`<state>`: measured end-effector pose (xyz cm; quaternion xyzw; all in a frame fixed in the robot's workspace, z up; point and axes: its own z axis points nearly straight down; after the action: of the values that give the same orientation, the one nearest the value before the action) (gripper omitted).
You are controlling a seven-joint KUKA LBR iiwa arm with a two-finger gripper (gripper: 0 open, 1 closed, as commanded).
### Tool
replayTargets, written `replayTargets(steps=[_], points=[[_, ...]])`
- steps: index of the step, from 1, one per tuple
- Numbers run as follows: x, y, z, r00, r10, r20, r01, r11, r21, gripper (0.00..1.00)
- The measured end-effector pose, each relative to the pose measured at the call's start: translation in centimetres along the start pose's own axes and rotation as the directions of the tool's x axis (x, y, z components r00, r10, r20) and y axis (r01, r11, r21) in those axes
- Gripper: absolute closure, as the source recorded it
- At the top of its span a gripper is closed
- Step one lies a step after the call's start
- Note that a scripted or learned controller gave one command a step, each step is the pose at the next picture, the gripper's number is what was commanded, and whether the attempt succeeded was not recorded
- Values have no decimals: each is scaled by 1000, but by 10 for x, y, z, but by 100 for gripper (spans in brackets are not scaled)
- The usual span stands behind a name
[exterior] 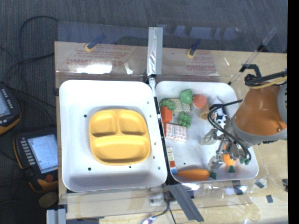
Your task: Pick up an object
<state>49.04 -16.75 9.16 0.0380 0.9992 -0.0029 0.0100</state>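
Pincer: pincer (223, 154) sits low in the right bin, near its lower right corner; whether it is open or closed I cannot tell from where I stand, the metal parts blur together.
Arm: grey arm (261, 118) with its orange band reaches in from the right, above the right bin's far side.
Small orange piece: small orange piece (228, 158) lies right at the pincer's tip, bright orange, rounded, partly hidden by the metal; whether it is gripped I cannot tell.
Carrot: toy carrot (192, 174) lies along the bin's near wall, long, orange, with a green end toward the right, just beside the pincer.
Right bin: white right bin (205, 85) also carries a green round fruit (186, 96), a reddish ball (200, 101), a patterned red and white box (176, 132) and some green leafy pieces (184, 119) toward its left and far part.
Left bin: white left bin (74, 125) bears a yellow divided tray (120, 135) in its middle.
Worktop: worktop (107, 59) shows beyond the bins, covered with clear sheeting.
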Motion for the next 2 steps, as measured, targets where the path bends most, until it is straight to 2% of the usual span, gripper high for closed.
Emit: replayTargets(steps=[1, 2], points=[[-114, 29, 3, 999, -38, -5, 38, 999, -2, 0], [-141, 35, 2, 997, -58, -47, 59, 998, 1, 0]])
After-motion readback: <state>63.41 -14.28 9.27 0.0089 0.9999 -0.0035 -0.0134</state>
